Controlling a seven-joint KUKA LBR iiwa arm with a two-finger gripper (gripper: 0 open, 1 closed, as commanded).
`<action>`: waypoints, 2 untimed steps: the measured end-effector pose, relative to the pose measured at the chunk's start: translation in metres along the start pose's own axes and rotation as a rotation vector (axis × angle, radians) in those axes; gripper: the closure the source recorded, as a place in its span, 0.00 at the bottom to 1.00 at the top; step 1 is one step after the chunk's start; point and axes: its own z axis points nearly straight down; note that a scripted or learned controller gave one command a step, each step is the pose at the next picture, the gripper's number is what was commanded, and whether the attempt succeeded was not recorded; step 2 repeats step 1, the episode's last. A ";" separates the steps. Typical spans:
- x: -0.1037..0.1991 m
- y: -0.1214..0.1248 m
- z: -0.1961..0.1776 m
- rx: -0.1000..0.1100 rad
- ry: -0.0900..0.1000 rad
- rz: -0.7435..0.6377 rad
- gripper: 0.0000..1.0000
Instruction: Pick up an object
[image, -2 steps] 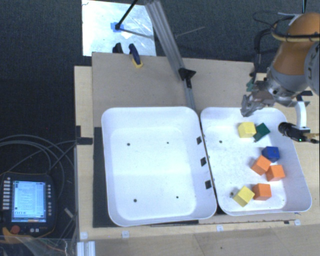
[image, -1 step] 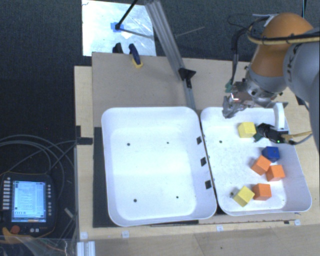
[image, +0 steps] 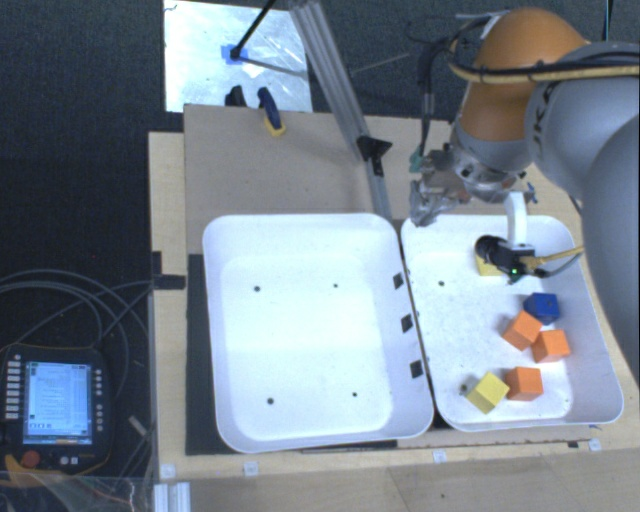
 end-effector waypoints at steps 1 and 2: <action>0.056 -0.013 -0.005 0.002 0.000 0.000 1.00; 0.056 -0.013 -0.005 0.002 0.000 0.000 1.00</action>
